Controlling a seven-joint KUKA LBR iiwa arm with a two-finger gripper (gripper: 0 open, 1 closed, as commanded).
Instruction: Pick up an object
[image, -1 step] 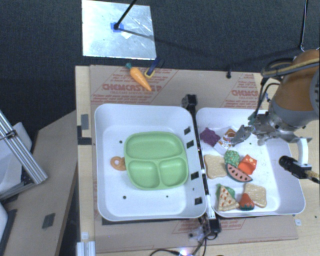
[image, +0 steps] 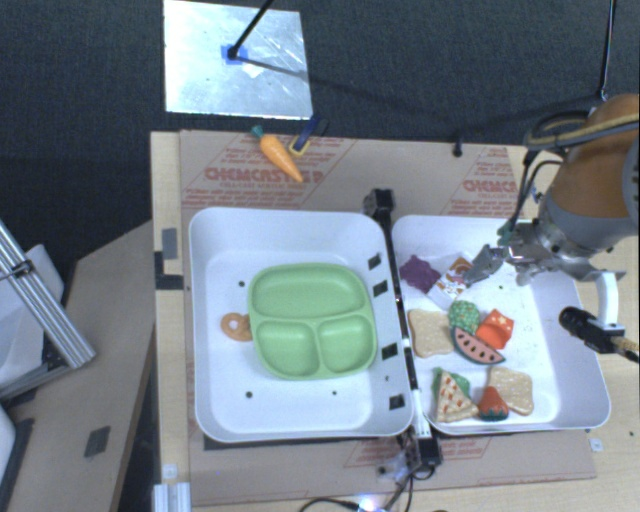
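The right bin (image: 585, 395) holds several toy foods: a purple piece (image: 418, 271), a small white and orange piece (image: 457, 271), a green piece (image: 464, 315), an orange-red piece (image: 497, 327), a watermelon slice (image: 477, 347), two toast slices (image: 429, 333) (image: 513, 389), a pizza slice (image: 453, 394) and a red strawberry (image: 492, 403). My gripper (image: 486, 264) hangs over the bin's upper middle, just right of the white and orange piece and above the green piece. I see nothing held in it.
The left bin (image: 222, 400) bears a green divided plate (image: 308, 318) and a small pretzel (image: 237, 327) beside it. A toy carrot (image: 279, 156) lies on the cardboard behind the bins. A black part (image: 590, 330) juts over the right bin's right edge.
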